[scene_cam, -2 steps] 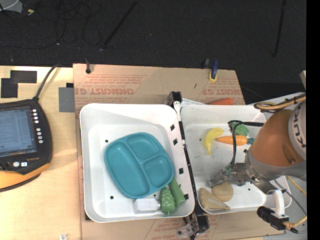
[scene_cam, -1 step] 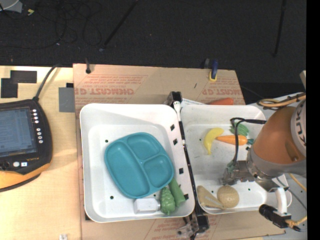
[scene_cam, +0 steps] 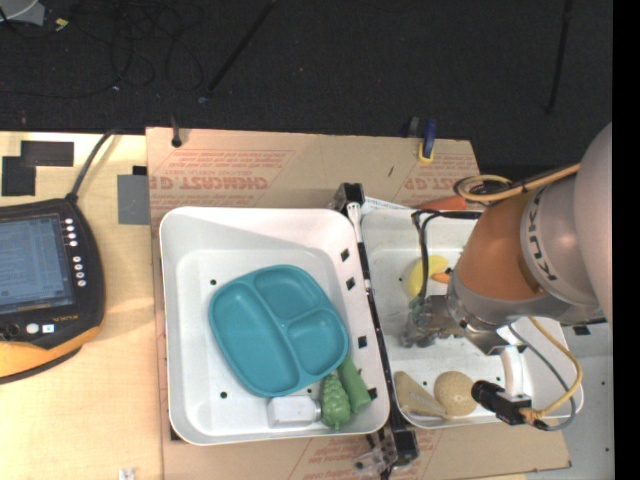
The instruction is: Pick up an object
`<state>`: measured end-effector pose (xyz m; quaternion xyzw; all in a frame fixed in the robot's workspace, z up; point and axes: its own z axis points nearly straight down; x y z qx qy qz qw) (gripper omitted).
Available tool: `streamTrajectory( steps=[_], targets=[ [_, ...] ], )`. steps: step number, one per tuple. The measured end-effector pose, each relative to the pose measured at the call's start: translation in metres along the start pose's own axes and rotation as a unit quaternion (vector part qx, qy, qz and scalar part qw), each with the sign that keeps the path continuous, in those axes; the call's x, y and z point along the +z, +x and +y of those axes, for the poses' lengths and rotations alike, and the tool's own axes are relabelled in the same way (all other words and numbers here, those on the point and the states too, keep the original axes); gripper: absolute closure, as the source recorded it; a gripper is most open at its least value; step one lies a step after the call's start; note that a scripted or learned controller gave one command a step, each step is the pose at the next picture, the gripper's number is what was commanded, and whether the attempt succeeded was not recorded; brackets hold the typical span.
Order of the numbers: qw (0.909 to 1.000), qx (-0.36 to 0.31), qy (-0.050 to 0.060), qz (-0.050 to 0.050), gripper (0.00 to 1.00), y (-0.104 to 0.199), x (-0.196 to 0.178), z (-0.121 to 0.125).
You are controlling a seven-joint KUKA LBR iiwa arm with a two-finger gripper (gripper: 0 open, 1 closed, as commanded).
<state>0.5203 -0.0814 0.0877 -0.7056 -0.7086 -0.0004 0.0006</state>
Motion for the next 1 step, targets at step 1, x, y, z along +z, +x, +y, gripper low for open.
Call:
streamTrajectory(
  steps=[1],
  targets=[
    [1.0000,0.002,0.002,0.000,0.00,-0.0023,0.0007,-0.0021]
  ],
)
